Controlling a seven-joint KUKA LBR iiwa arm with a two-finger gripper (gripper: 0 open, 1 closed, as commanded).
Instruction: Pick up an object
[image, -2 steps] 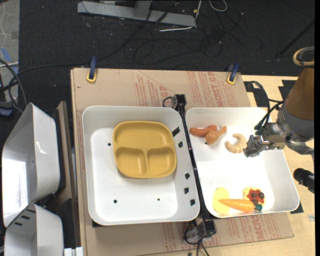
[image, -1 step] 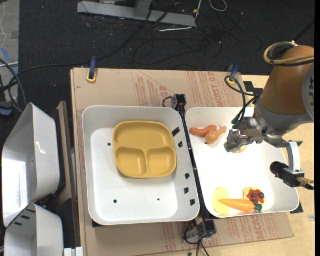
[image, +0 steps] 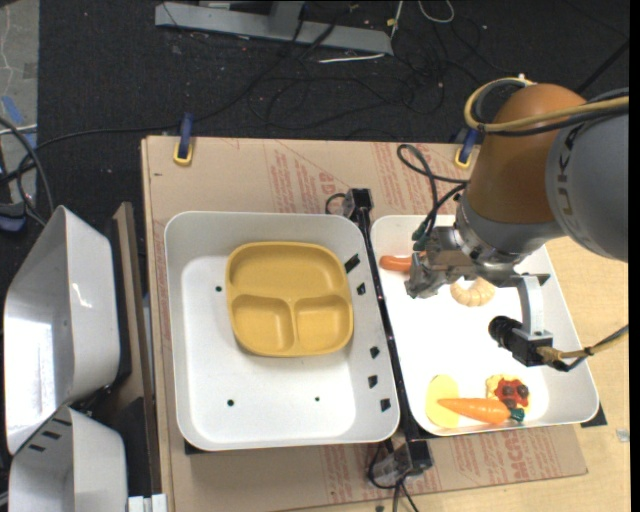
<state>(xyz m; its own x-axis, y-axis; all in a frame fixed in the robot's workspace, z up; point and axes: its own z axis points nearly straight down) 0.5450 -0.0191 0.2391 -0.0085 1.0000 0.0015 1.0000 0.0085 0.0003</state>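
Note:
My gripper (image: 428, 276) hangs over the back of the right bin (image: 560, 300), under the grey arm and its orange band. A cream, bulb-shaped object (image: 474, 293) lies right beside it, partly hidden by the wrist. A small orange-red piece (image: 394, 264) pokes out just left of the gripper, near the bin's left wall. At the front of this bin lie an orange carrot (image: 476, 408), a yellow piece (image: 441, 392) under its blunt end, and a small red, yellow and green toy (image: 510, 391).
The left bin (image: 200, 400) holds a yellow divided plate (image: 290, 298) in its back half. A ridge with black clips runs between the two bins. Cables lie on the dark floor behind the bench, and white containers stand at far left.

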